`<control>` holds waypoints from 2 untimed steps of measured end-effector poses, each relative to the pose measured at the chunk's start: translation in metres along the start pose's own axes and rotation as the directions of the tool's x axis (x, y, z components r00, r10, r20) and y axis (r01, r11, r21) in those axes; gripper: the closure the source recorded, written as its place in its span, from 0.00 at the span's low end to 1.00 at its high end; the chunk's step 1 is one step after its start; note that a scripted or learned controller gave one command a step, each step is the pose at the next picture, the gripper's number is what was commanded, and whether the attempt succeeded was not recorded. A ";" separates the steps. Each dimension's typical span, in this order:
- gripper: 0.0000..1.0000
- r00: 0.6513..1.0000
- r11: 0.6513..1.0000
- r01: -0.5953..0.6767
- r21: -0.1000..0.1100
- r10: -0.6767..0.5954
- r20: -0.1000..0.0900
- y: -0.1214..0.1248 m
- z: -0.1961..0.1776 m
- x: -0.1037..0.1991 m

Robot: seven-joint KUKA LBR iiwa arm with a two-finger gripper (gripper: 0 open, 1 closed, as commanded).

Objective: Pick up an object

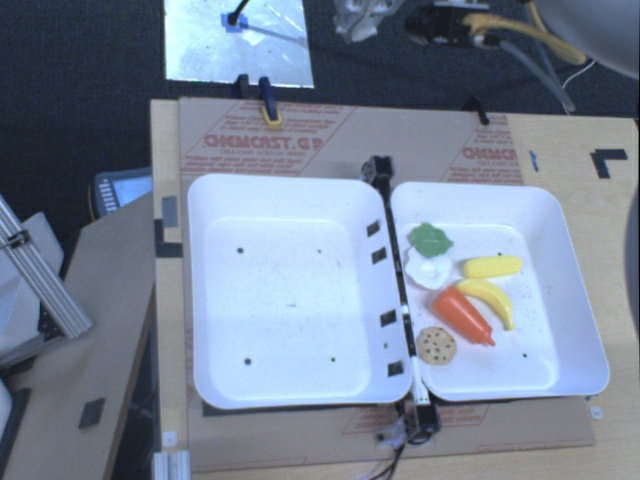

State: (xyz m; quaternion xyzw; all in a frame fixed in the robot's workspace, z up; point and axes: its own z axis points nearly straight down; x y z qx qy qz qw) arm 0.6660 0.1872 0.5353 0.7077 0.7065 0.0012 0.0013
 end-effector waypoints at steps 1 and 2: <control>1.00 1.000 1.000 0.008 0.002 -0.008 -0.002 -0.020 0.000 0.049; 1.00 1.000 1.000 0.007 0.004 -0.007 -0.002 -0.042 0.000 0.047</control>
